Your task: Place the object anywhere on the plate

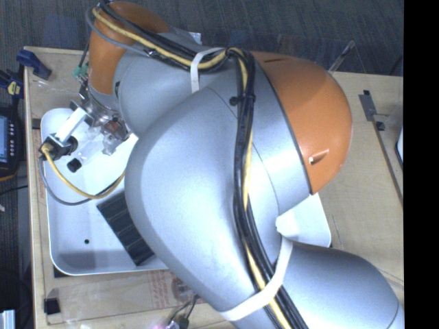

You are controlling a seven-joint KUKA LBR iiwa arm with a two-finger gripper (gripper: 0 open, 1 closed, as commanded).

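Note:
A white plate [53, 123] lies in the far left corner of the left bin [75, 252]. My gripper [101, 140] hangs over the plate's right part, pointing down and left; nothing shows between its pale fingers. A dark ribbed flat slab [125, 229] lies on the bin floor on the near side of the plate, apart from the gripper. Its right end is hidden under my arm.
My grey and orange arm [226, 184] covers the middle and right of the view, hiding most of the right bin. A small dark speck [87, 241] sits on the left bin's floor. A blue clamp [31, 60] and a black device [7, 139] stand at the bench's left edge.

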